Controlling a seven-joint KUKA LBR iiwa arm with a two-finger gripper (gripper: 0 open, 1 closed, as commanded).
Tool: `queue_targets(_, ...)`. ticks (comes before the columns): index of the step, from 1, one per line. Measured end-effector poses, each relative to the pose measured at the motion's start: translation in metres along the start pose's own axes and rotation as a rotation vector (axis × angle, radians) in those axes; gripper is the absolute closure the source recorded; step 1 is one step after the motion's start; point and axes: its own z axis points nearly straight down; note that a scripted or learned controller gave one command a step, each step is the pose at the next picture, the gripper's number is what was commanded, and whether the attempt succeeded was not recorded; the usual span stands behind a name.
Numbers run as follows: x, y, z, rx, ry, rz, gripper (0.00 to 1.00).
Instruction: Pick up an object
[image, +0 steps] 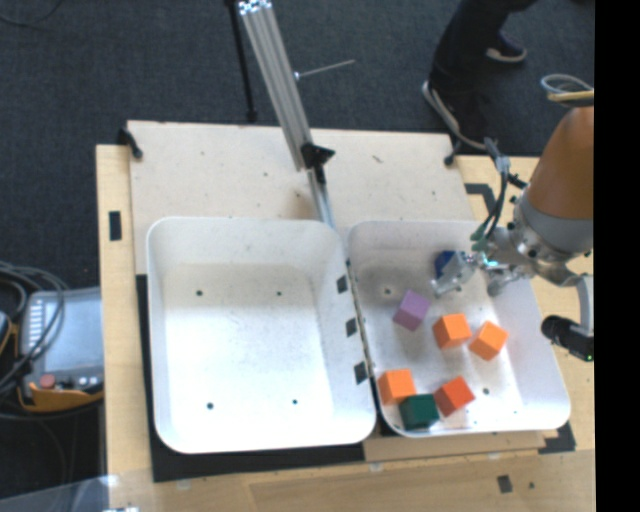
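Pincer (462, 268) hangs low over the upper part of the right bin (545, 395); whether it is spread or pressed together cannot be told, since its tip is blurred against something blue. Surface (220, 170), pale wood, carries both bins; the left bin (160, 300) lies beside the right, their walls touching. Candidate objects, all in the right bin: four orange blocks, two near the middle (452, 330) (488, 340) just beside each other and two near the lower wall (397, 384) (455, 395); a purple block (411, 310) nearest the pincer; a green block (419, 411) touching the lower orange ones. All look like light, stiff cubes, probably foam or wood, not fragile. The purple block, standing apart from its neighbours, seems the easiest to take across two opposite flat faces.
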Motion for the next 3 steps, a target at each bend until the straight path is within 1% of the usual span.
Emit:
queue_targets(1,0.000,0.001,-0.002,-0.005,-0.001,0.002,0.00)
queue_targets(2,-0.006,-0.004,0.042,0.000,-0.003,0.005,0.00)
queue_targets(3,-0.014,0.002,0.089,0.000,-0.003,0.006,0.00)
